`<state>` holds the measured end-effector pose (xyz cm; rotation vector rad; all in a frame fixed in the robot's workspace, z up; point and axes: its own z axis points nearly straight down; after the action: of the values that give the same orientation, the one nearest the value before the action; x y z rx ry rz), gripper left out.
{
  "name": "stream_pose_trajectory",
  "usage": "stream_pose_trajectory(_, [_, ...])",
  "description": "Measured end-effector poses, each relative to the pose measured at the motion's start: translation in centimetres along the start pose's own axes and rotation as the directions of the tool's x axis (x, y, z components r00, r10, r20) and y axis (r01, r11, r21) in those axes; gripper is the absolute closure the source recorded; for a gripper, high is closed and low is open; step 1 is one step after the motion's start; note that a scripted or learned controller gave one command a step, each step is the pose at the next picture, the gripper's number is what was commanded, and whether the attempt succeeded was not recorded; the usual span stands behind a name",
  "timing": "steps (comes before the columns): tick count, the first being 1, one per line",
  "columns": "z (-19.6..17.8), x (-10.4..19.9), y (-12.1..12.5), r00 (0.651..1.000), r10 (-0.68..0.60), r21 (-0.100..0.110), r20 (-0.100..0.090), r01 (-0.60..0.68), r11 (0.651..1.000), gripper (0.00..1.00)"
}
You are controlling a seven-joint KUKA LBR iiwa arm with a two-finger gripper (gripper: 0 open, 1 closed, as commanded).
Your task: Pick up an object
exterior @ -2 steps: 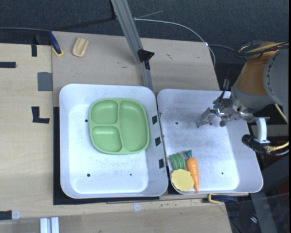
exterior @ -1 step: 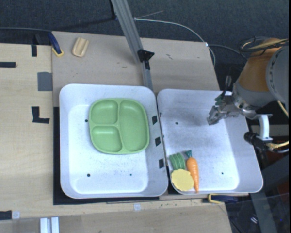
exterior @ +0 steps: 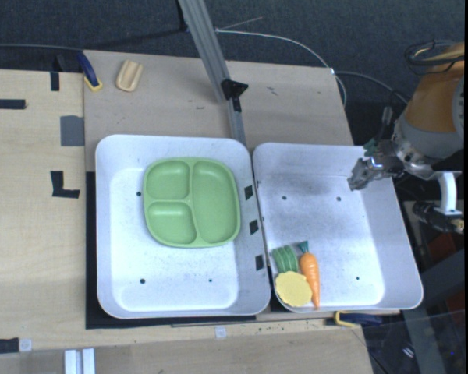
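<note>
In the right bin point(exterior: 335, 209), near its front left corner, lie an orange toy carrot point(exterior: 310, 276), a yellow round piece point(exterior: 293, 288) and a green ribbed piece point(exterior: 285, 258), all packed together. My gripper point(exterior: 362, 174) hangs over the right bin's far right edge, well away from those toys. It points down and to the left, and nothing shows between its tips. The arm's grey wrist and orange band point(exterior: 433, 100) rise behind it at the right.
The left bin point(exterior: 117, 209) holds a green divided plate point(exterior: 193, 201). A grey metal pole point(exterior: 210, 49) slants over the bench behind the bins. A small tan block point(exterior: 129, 75) and a blue-yellow item point(exterior: 89, 70) lie at the back left.
</note>
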<state>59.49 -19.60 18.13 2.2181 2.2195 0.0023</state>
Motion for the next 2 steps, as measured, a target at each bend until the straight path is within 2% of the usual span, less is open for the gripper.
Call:
stream_pose_trajectory(1, [-5.3, 0.0, 0.2, 1.0, -0.001, -0.001, 0.0, 0.001, 1.0, 1.0])
stream_pose_trajectory(2, [-6.3, 5.1, -0.9, 1.0, -0.005, 0.004, -0.004, 0.005, 1.0, 1.0])
